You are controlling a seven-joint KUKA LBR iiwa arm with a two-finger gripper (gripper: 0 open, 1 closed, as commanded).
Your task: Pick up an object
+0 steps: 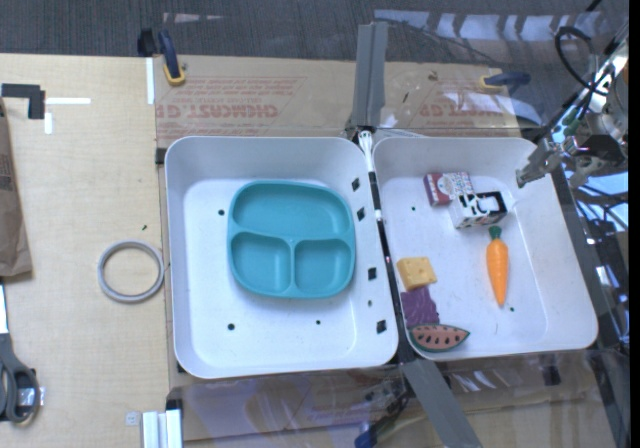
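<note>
Smooth tapered orange carrot (497, 272) lying in the glossy right white bin (560, 326), boxy red carton (447, 187) and watermelon wedge (439, 338) nearby, pincer (535, 166) at bin's far rim, state unclear

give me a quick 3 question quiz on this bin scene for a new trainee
1. True or false: the blue divided plate lies in the same bin as the toy carrot.
2. Multiple choice: which thing lies nearest the front edge of the right bin? A) watermelon slice B) red carton C) cracker
3. Fill in: outside the bins, on the wooden bench, lies a grey ____.

Key
1. False. The plate is in the left bin; the carrot is in the right one.
2. A. The watermelon slice.
3. Ring.
</note>
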